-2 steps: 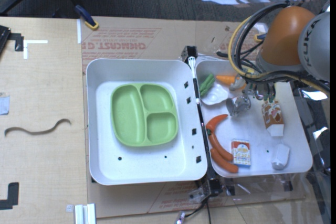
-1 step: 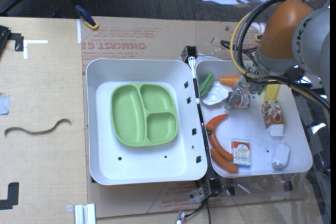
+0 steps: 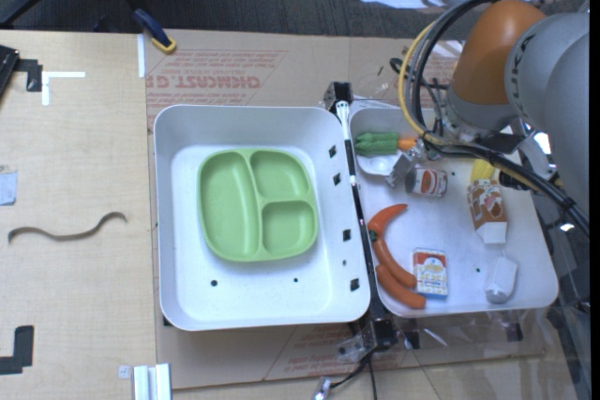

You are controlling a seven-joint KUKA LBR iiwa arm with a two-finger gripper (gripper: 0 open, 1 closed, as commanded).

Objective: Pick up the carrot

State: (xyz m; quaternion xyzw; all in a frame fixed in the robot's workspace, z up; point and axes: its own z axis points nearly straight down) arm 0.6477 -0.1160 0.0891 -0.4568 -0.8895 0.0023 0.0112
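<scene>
Cardboard covered the bench (image 3: 216, 75) under 2 white bins, and grey carpet showed behind it. You had the gripper (image 3: 405, 170) low in the right bin (image 3: 525, 290), near its far left corner; whether it was open or closed could not be told from this angle. Just beyond it, toward the bin's far wall, lay the carrot (image 3: 384, 142), green top pointing left and orange tip touching or nearly under the wrist, its long axis running left to right. A small can (image 3: 429, 182) sat just right of the gripper. Nearer you lay a red chili (image 3: 385, 217), a sausage (image 3: 397, 283) and a small box (image 3: 430, 274). A green divided plate (image 3: 259, 203) sat in the left bin (image 3: 173, 229).
</scene>
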